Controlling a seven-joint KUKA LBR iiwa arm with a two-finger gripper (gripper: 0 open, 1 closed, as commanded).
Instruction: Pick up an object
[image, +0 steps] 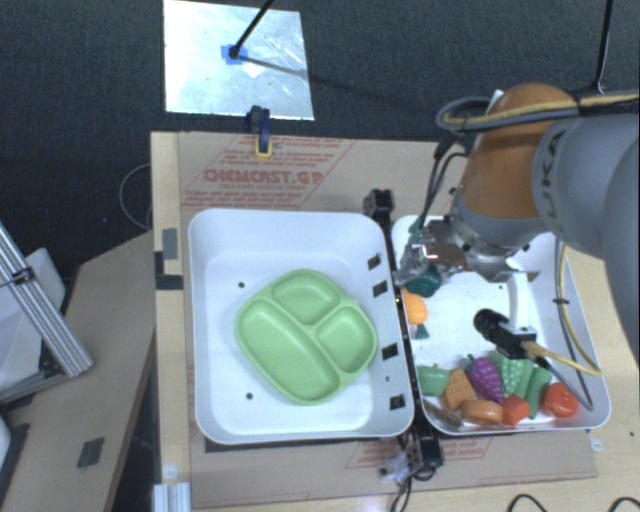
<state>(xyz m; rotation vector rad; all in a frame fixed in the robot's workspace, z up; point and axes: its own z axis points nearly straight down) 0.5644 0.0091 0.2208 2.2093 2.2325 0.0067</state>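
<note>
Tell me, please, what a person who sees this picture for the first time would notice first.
The pale green divided plate catches the eye first, lying alone in the middle of the left bin. Next comes the bright heap of toy food crowded at the near end of the right bin. Above that bin's far end, the grey arm with its orange band hangs low.

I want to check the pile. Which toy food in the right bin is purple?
The purple grape bunch, in the cluster along the right bin's near edge. Its neighbours are green, orange or red; it alone is purple.
</note>
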